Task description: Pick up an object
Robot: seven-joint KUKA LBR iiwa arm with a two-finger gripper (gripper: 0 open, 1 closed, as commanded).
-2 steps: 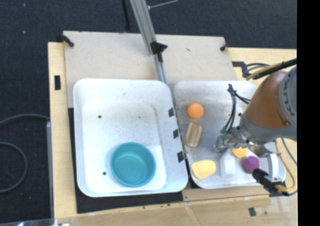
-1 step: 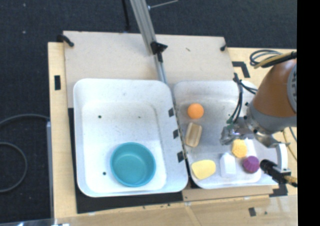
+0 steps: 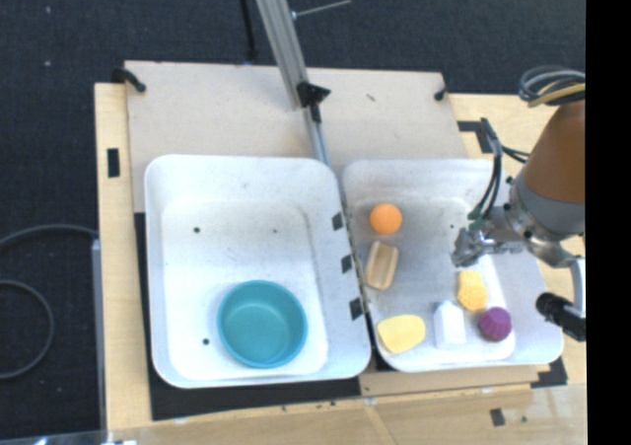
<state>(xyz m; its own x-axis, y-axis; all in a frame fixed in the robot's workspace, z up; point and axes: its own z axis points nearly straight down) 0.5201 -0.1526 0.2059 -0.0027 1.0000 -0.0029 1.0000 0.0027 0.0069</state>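
1. Gripper (image 3: 471, 244) sits low over the right bin (image 3: 414, 182), at the end of the grey arm with the orange band (image 3: 560, 152); can't tell how it's set, nothing seen in its hold.
2. Landmark = the gripper. Just below it, a small yellow block (image 3: 472, 289), apart from it.
3. Below the gripper and a bit further, a purple ball (image 3: 494, 323), touching or nearly touching the yellow block's lower right (hard to tell which).
4. Below and slightly left of the gripper, a white bottle (image 3: 450, 324), just beside the purple ball.
5. Left of the gripper at about the same height, an orange ball (image 3: 385, 219), well apart.
6. Down-left of the gripper, a tan block (image 3: 381, 264), lying just under the orange ball.
7. Further down-left, a yellow sponge-like lump (image 3: 401, 333), near the right bin's front edge.
8. Far left of the gripper, the left bin (image 3: 197, 186) with a blue bowl (image 3: 261, 323) upright in its front part.
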